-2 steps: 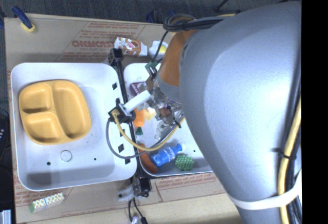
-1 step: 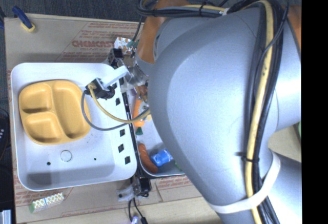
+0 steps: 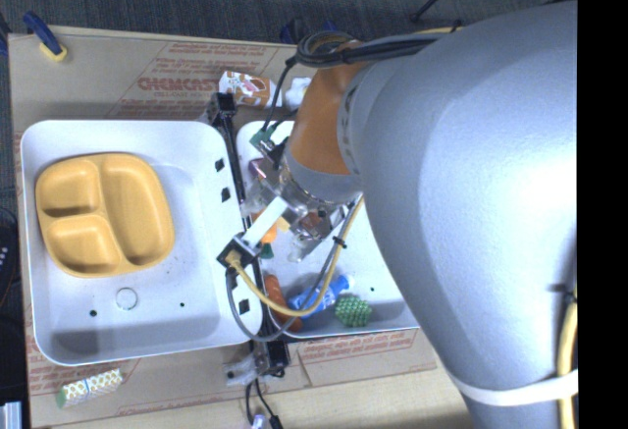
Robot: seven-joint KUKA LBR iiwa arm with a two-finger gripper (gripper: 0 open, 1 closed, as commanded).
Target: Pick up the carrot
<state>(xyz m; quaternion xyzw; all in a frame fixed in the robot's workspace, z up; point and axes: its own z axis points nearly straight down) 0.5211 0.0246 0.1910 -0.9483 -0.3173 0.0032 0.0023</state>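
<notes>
Grey arm (image 3: 471, 201) links overhang the right bin (image 3: 388, 294); wrist sits above its middle.
Whether my gripper (image 3: 285, 226) is spread or pressed together I cannot tell. Carrot (image 3: 276, 294) lies near the bin's front wall, toward the frame's lower edge from my gripper, beside a blue item (image 3: 324, 297). Its long axis is unclear.

We see a pale yellow tray (image 3: 101, 211) in a white bin (image 3: 39, 250), an orange carrot (image 3: 276, 291) beside a blue item (image 3: 322, 297) and a speckled green ball (image 3: 354, 310), a grey arm (image 3: 471, 182) with an orange band (image 3: 319, 128), and tan cardboard (image 3: 147, 64) with red lettering
</notes>
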